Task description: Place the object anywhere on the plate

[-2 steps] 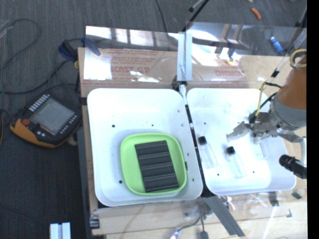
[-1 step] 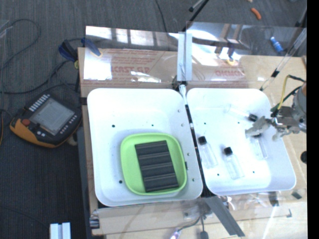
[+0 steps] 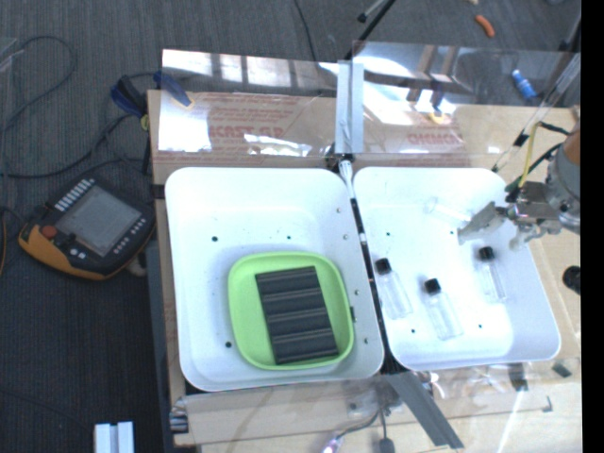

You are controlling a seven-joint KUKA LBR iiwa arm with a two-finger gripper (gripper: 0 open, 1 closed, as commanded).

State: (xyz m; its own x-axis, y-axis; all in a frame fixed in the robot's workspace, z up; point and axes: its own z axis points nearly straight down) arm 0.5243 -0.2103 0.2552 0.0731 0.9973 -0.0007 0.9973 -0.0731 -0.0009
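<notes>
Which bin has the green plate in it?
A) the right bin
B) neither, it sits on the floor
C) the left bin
C: the green plate lies in the left bin, with a dark ridged block on it, while the right bin holds small clear bottles with black caps.

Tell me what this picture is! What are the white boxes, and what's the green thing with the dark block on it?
You are looking down from a camera fixed above a workbench. The two white boxes are shallow trays: the left tray and the right tray. In the left one sits a green plate with a dark ridged block lying on it. In the right one lie three small clear bottles with black caps: one near the middle wall, one in the centre, one further right. At the right edge a robot arm reaches in; its claw hangs above the right tray. I cannot tell if it holds anything. The orange-and-grey gadget on the floor looks like a handheld controller.
</notes>
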